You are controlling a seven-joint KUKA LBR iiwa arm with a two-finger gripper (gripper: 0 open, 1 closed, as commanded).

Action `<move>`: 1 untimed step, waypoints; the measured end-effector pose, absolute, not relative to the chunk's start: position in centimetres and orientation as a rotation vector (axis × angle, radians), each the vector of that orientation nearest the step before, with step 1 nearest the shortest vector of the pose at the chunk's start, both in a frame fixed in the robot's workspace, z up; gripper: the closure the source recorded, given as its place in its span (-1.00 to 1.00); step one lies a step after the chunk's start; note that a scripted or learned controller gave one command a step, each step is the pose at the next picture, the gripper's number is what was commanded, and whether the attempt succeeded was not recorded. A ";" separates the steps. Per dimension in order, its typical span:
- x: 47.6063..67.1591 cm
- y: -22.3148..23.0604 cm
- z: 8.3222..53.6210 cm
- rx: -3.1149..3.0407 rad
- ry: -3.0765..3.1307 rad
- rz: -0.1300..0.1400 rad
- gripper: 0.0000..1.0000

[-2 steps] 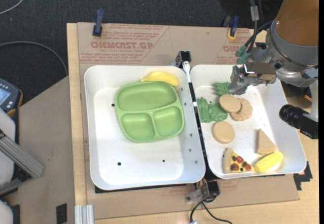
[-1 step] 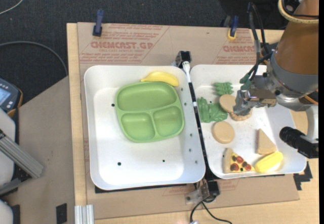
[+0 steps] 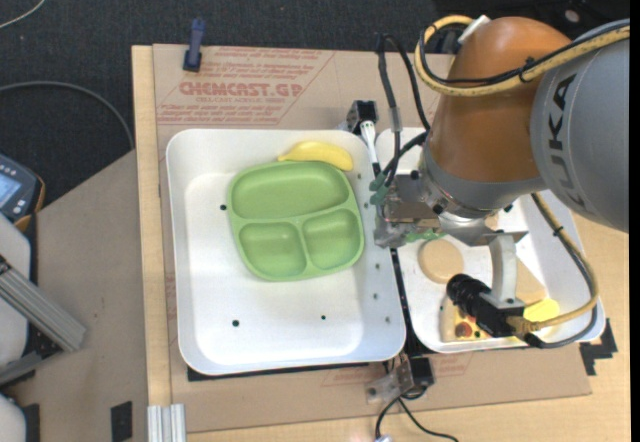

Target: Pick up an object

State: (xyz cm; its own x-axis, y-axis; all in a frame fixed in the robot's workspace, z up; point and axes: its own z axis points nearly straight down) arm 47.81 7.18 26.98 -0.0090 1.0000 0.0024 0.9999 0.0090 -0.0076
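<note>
We're looking down on the counter (image 3: pixel 250 95), and the arm (image 3: pixel 500 120) hangs low over the right bin (image 3: pixel 590 325), its orange band covering much of that bin's floor. The gripper (image 3: pixel 415 220) sits near the bin's left wall. Clenched or released? We cannot tell, because the wrist hides it from us. Nothing shows as held, so we judge the pick not yet made.

Just beside the gripper lies the tan disc (image 3: pixel 438 260), flat on the bin floor. We'd call it the likeliest target: it is small, it lies apart from the other things, and it is right where the arm is working.

Now the count. There are two white bins. In the right one we see one tan disc, one small yellow piece (image 3: pixel 541 310) toward the front right, and one reddish-brown bit (image 3: pixel 462 329) by the front wall, too small to name.

In the left bin (image 3: pixel 190 260) one green plate (image 3: pixel 295 220) with three compartments lies flat and askew in the middle. It looks too broad for an easy grasp, which may be why the arm is elsewhere. One yellow banana-shaped piece (image 3: pixel 318 154) is tucked behind it, touching its rim. One blue clip (image 3: pixel 193 45) sits at the counter's back edge, outside both bins.
</note>
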 end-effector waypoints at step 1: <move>48.0 10.1 38.8 -2.220 -2.233 -0.020 1.00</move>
State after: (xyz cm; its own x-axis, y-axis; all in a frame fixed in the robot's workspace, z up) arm 48.04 10.14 38.83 -0.0057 1.0000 0.0042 0.9999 0.0057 0.0139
